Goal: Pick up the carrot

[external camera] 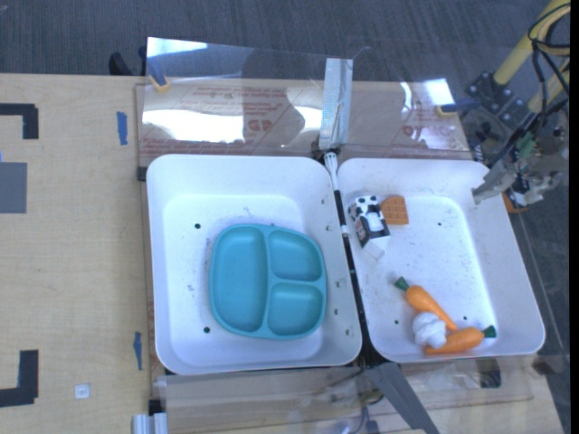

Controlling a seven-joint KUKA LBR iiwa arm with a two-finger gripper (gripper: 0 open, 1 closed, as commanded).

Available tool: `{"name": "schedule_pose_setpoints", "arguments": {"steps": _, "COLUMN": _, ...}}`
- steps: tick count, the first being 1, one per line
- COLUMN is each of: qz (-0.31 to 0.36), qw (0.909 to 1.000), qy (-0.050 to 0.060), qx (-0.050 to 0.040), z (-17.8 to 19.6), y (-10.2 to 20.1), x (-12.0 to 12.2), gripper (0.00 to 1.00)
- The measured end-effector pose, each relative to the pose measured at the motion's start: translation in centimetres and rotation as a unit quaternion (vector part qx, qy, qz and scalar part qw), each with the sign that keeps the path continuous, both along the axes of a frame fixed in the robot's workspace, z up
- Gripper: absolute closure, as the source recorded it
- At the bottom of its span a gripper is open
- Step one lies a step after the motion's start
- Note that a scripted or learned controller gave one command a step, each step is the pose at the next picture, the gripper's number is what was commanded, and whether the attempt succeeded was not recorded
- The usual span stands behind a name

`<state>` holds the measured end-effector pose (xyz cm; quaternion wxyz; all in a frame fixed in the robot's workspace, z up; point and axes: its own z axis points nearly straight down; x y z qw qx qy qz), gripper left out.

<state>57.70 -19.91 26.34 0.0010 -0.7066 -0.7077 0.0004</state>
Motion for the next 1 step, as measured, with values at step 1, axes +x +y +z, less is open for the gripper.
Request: {"name": "schedule_pose_setpoints", "arguments": {"steps": 1, "qz": 0.017, "qw": 0.9998, "qy": 0.004, "qx": 0.0012, "z": -11.97, "y": 5.31, "x": -4.72, "gripper": 0.0}}
